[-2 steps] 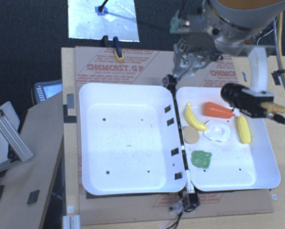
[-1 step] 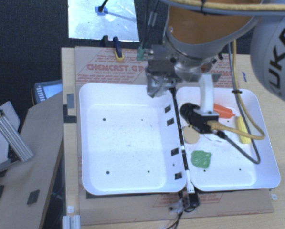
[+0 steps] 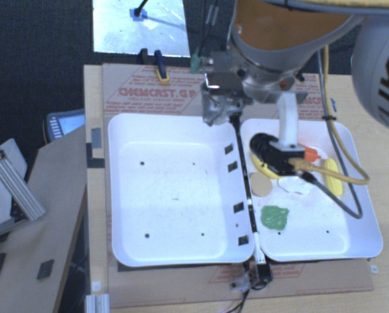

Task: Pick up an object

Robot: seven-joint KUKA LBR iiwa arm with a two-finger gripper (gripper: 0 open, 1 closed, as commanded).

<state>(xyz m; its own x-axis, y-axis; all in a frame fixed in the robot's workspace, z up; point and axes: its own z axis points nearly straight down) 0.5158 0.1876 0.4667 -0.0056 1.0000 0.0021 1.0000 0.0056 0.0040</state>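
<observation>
arm [image 3: 292, 25]: smooth rounded casing, orange-brown band, hung over the far end of the divider [image 3: 242, 175]
board [image 3: 148, 91] under everything: flat brown cardboard, red print, stuck out beyond the divider's far end
left bin [image 3: 174, 194]: shallow white moulded plastic, rounded corners, a few dark dots on its floor, butted against the divider's left side
right bin [image 3: 311, 237]: same tray, butted against the divider's right side
divider itself: narrow dark seam with small black clips along it
gripper [image 3: 219, 113]: bare grey metal, blocky, sat at the divider's far end, slightly on the left-bin side; couldn't tell whether the claw was open or closed, nothing seen gripped
yellow ridged piece [image 3: 334, 175]: elongated, bumpy, well right of the divider
green lump [image 3: 274, 216]: soft, irregular, matte, just right of the divider, toward its near end
white piece [image 3: 295, 186]: small, glossy, shape unclear, right of the divider at mid-length
tan disc [image 3: 262, 186]: flat, round, smooth, just right of the divider at mid-length
all four lay in the right bin, nearer the camera than the gripper and apart from it; tan disc was closest to it
</observation>
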